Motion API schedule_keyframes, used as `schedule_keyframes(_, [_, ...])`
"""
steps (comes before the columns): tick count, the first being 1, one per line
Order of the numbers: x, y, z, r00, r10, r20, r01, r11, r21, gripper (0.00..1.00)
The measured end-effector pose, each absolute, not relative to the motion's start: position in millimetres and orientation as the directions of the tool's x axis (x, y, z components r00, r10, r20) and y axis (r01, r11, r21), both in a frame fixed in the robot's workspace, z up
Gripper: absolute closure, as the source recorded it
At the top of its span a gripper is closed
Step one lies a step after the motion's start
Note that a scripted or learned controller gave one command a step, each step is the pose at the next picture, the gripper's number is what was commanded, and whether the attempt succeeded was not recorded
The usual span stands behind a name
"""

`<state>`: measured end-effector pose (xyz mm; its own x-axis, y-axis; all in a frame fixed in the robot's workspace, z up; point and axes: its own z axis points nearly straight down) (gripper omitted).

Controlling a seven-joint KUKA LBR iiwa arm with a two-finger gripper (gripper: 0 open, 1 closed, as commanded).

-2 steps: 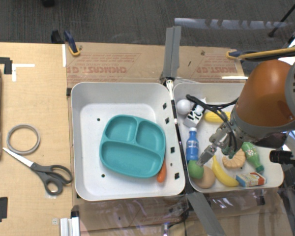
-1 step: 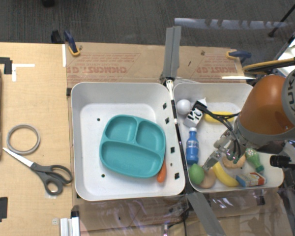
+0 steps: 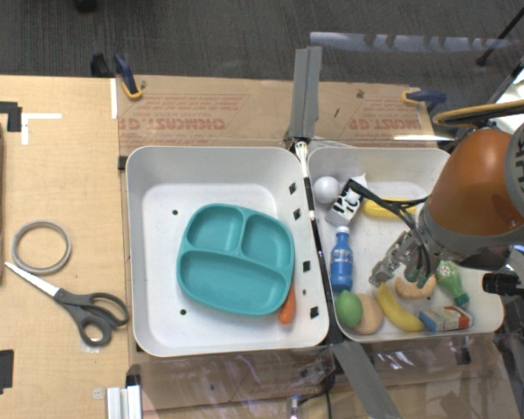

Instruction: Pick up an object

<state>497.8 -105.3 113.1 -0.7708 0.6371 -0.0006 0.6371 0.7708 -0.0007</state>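
The right bin point(image 3: 380, 154) holds several objects. Among them are a blue bottle point(image 3: 340, 260), a green and peach fruit point(image 3: 356, 311), a yellow banana point(image 3: 398, 309) and a tan round piece point(image 3: 417, 287). There are also a green item point(image 3: 450, 278), a small box point(image 3: 445, 319), a white ball point(image 3: 326, 188) and a black and white item point(image 3: 349, 202). A second banana point(image 3: 386, 208) lies at the back, partly under the arm. My gripper point(image 3: 400, 269) is low in this bin, just above the tan piece, between the bottle and the green item.
The left bin point(image 3: 136, 234) holds a teal divided plate point(image 3: 236, 260) with an orange carrot point(image 3: 287, 305) at its right edge. Scissors point(image 3: 80, 305) and a tape roll point(image 3: 41, 245) lie on the bench to the left.
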Motion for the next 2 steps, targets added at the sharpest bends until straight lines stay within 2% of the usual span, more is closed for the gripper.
schedule_keyframes(1, [523.9, -64.3, 231.6, -0.797, 0.604, -0.002, 0.604, 0.797, 0.000, 1.00])
schedule_keyframes(2, [546.4, -118.2, 107.7, -0.762, 0.647, 0.001, 0.647, 0.762, -0.002, 1.00])
